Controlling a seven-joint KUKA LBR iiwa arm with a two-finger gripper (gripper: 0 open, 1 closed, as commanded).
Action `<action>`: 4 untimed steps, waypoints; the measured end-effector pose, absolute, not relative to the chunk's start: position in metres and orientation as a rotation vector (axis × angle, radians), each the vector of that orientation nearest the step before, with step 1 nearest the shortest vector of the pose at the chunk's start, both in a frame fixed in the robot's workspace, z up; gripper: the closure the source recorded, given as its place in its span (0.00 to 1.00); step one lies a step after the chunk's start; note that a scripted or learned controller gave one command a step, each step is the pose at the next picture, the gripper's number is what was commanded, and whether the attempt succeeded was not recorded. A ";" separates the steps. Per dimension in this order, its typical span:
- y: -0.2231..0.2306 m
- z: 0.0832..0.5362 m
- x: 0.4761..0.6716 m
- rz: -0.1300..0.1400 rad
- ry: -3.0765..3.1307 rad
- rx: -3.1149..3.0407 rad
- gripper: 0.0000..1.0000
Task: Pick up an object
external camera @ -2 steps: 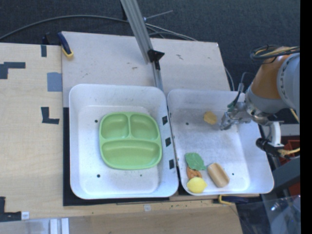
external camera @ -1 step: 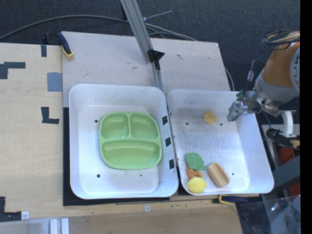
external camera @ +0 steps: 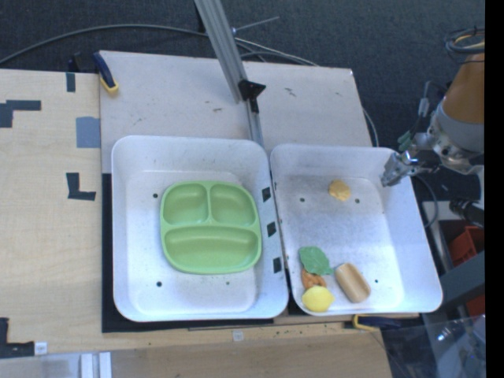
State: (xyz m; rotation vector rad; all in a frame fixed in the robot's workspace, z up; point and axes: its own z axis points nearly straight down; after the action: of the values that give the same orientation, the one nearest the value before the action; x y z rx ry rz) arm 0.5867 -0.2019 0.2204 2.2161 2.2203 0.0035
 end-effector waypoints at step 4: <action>-0.044 0.242 0.596 -0.001 2.231 2.216 1.00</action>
State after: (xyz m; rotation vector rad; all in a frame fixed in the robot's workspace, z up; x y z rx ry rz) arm 0.5959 -0.0435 0.2420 2.2156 2.2314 -0.0015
